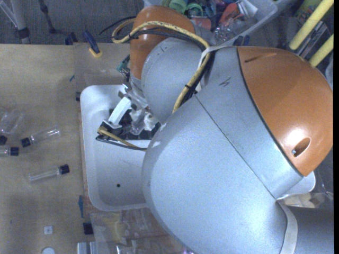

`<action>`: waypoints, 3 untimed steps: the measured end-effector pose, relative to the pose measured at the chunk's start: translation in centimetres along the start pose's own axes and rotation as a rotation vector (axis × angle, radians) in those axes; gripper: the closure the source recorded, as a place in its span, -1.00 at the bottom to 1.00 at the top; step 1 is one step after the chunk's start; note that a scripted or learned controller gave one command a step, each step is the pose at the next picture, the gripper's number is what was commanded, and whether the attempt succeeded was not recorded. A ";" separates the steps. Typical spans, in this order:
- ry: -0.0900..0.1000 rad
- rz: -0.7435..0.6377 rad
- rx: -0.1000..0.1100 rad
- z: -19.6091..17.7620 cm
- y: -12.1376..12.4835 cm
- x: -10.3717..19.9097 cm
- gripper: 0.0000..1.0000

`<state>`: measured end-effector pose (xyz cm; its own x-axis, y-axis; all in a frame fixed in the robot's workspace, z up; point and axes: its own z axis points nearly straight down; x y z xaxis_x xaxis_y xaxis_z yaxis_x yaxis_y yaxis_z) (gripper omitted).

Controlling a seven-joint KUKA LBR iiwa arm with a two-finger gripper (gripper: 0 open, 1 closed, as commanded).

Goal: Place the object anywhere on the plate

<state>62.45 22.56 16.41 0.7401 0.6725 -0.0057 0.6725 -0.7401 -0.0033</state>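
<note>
My grey and orange arm (228,157) spreads across the middle and right of the camera view and hides most of what lies under it. The gripper (127,121) hangs low over the upper part of a white bin (106,189), with white and black parts and a yellow cable beside it. Whatever lies beneath the gripper is hidden by the wrist. A tiny dark speck (118,184) sits on the bare bin floor below the gripper.
Several clear vials with black caps (47,172) lie on the wooden bench left of the bin. A clear tub of colourful items (212,4) stands at the back, and yellow tubes (318,15) lean at the top right.
</note>
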 end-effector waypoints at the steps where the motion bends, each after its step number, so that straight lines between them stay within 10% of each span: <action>1: 0.000 -0.857 -0.001 -5.8 2.9 -4.6 1.00; 2: 0.003 -0.462 -0.003 -10.6 3.7 1.5 1.00; 3: 0.003 -0.674 -0.005 -27.1 0.7 0.7 1.00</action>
<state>63.59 22.58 43.50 0.1588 0.9873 -0.0008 0.9873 -0.1588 -0.0003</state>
